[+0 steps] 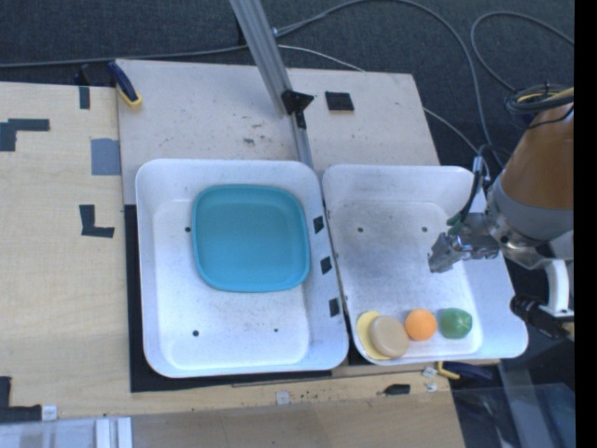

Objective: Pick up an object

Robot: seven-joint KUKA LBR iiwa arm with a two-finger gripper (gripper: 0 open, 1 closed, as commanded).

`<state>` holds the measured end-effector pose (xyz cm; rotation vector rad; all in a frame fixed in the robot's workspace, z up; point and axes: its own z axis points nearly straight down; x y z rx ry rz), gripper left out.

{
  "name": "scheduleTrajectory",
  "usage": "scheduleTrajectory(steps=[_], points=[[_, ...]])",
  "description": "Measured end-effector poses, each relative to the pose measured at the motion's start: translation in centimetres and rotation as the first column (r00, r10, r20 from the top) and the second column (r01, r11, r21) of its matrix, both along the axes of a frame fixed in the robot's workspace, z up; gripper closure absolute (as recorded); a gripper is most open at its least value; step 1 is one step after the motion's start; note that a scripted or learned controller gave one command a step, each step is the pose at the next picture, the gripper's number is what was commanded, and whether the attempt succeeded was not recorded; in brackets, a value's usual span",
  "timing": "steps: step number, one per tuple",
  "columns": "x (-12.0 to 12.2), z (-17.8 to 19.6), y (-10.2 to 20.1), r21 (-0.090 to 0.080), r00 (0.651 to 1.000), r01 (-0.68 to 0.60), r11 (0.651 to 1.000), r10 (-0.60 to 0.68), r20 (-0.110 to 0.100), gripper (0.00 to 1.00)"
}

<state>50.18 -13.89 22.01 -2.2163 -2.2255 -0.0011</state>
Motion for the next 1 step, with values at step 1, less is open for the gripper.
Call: scheduleTrajectory(steps=[1], points=[[0.81,-0.91,4.88,0.000,1.000,0.001,1.000,-0.001,-0.001,1.00]])
